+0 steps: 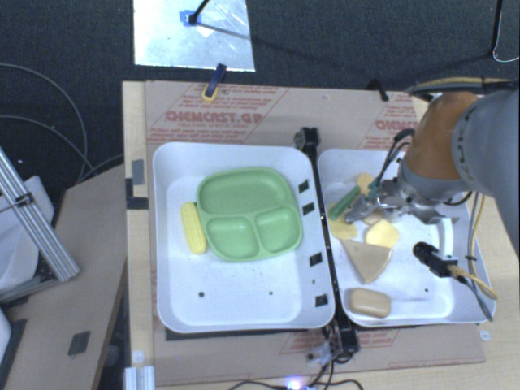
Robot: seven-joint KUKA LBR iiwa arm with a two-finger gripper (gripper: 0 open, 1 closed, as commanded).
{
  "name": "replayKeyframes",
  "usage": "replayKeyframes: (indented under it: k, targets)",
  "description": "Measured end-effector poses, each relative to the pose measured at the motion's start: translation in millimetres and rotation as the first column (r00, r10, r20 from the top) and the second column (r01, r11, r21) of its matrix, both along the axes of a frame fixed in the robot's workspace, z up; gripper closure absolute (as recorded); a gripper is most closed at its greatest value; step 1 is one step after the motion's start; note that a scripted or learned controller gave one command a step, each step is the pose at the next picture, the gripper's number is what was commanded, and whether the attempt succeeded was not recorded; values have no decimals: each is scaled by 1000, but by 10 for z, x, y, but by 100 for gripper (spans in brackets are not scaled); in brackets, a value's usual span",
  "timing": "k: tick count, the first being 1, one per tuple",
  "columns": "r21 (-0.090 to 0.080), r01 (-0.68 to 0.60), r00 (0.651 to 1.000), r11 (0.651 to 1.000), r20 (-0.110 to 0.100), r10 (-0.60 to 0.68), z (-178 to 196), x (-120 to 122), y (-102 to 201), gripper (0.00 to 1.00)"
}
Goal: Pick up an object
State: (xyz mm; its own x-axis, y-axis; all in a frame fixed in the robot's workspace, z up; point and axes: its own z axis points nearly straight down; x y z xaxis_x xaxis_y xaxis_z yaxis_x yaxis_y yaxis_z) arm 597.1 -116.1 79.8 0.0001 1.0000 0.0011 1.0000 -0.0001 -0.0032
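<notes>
Now I'm down in the right bin, working the clutter at its left wall.
My gripper hangs over the green stick, yellow pieces just beside; whether my jaws are released or clenched, I cannot tell. Left bin's green tray sits untouched.

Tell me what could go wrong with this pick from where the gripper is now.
1. The gripper sits low among crowded pieces: a green stick, a yellow piece and a tan wedge. It may nudge or catch two.
2. It works near the right bin's inner wall, so a finger might strike it.
</notes>
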Motion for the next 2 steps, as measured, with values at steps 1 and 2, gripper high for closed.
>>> replayKeyframes:
  k: [1, 2]
  targets:
    - [-4, -7, 1000, 1000, 1, 7, 58, 458, 295, 0]
    - [-6, -4, 1000, 1000, 6, 4, 63, 616, 303, 0]
